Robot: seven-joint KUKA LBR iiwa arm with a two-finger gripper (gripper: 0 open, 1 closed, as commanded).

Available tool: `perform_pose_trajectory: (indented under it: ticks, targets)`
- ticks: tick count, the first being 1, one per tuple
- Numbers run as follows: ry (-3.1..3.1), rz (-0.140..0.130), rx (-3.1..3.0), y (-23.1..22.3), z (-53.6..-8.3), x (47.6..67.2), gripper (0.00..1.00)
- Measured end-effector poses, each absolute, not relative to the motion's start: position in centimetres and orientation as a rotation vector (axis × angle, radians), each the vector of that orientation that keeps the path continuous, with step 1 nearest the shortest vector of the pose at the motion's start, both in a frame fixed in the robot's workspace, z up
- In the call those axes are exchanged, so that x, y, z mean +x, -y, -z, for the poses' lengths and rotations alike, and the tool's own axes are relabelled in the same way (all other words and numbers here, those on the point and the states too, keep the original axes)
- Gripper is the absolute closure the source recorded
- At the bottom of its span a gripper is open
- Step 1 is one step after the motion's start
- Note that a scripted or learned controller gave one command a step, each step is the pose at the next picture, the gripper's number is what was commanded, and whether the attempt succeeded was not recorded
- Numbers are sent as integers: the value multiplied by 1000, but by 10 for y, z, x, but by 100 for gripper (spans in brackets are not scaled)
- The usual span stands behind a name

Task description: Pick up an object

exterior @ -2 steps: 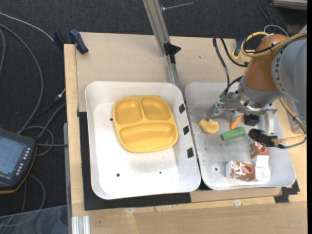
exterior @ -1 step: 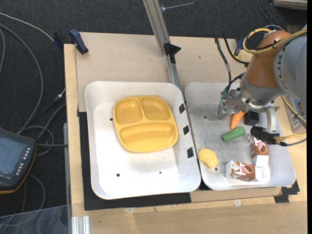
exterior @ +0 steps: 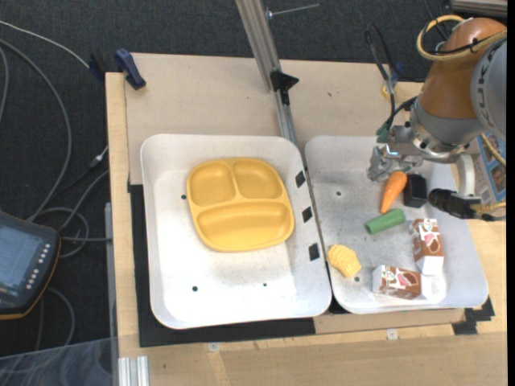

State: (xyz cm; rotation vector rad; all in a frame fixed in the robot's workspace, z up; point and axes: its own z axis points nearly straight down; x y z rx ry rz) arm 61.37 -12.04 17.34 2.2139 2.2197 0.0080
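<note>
In the right bin [exterior: 346,167] lie an orange carrot [exterior: 393,193], a green cylinder [exterior: 385,222], a yellow corn piece [exterior: 344,260] and two brown-and-white cartons [exterior: 427,245] [exterior: 400,281]. My gripper [exterior: 398,175] hangs low over the bin's far right part, right at the carrot's upper end. The carrot's lower end points toward the green cylinder. The arm's orange band [exterior: 455,67] rises above it at the right.
The left bin [exterior: 165,240] holds a yellow divided plate [exterior: 240,203]. A metal post [exterior: 265,47] slants up from the gap between the bins. Black clips [exterior: 307,214] sit along the divide. A blue clamp [exterior: 129,67] grips the bench's far left corner.
</note>
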Motion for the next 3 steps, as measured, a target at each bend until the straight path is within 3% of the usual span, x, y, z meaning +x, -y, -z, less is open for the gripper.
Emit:
perform_pose_trajectory:
  ticks: [1, 2, 3]
  targets:
    - [-2218, -8, 2214, 123, -238, 612, 100]
    - [-2221, -5, 2216, 123, -265, 613, 100]
    - [-2229, 0, 2218, 79, -260, 607, 100]
